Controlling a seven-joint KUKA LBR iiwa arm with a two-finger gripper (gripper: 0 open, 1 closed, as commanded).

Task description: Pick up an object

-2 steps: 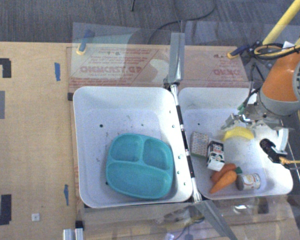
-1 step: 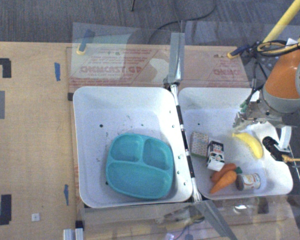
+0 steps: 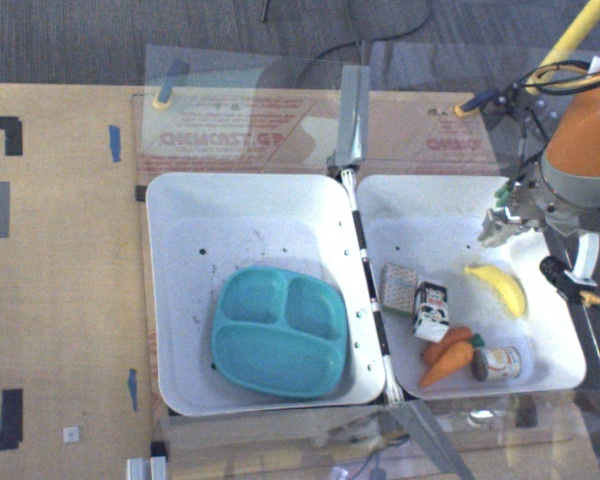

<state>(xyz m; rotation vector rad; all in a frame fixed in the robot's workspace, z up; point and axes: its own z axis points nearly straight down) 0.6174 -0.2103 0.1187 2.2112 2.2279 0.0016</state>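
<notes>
Two shallow white bins sit side by side on the bench [image 3: 60, 298], a pale wood-coloured top w/ black corner marks and bits of blue tape.

Writing: red print on the clear sheet [image 3: 230, 128] behind the left bin, mirrored or too faint to read; similar red print on the sheet behind the right bin, also unreadable. Labels on the small items too small to make out.

Room: dark grey carpet [image 3: 130, 18] beyond the bench, black cable [image 3: 385, 3] looping on it, a yellow rod [image 3: 578, 23] slanting in at top right.

Left bin [image 3: 170, 218]: a teal divided plate [image 3: 280, 333], three compartments, lying flat toward the near side.

Right bin [image 3: 570, 368]: banana [image 3: 500, 286], long axis running diagonally from upper left to lower right, just beside the right wall. Carrot [image 3: 448, 360] lies diagonally, tip toward lower left, thick end toward upper right. A small can [image 3: 498, 362] on its side is just beside the carrot's thick end. A small black-and-white carton [image 3: 432, 310] is above the carrot; a small speckled box [image 3: 399, 288] is just left of it.

Arm w/ orange band [image 3: 578, 133] comes in from the right. Pincer [image 3: 500, 223] is over the right bin's far right part, near the banana's upper end but apart from it; nothing seen between its fingers, and can't tell whether they are spread or closed.
</notes>
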